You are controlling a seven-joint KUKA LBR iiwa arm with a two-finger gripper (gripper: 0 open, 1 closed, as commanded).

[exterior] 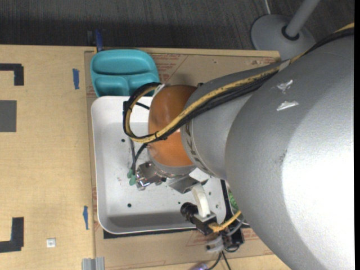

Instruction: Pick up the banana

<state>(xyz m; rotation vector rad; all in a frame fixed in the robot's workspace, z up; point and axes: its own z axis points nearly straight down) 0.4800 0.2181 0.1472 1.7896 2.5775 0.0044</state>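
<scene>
Apparently the pick is unfinished: the arm (270, 128) reaches low into the bin (109, 151), its hand (140, 179) near the floor; whether it is spread or closed, I cannot tell. No banana is visible.

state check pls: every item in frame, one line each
arm: reaching over the white bin, covering most of it
gripper: low over the bin floor, jaws not discernible
white bin: flat on the bench
teal tray: upright, beside the bin's far edge
</scene>
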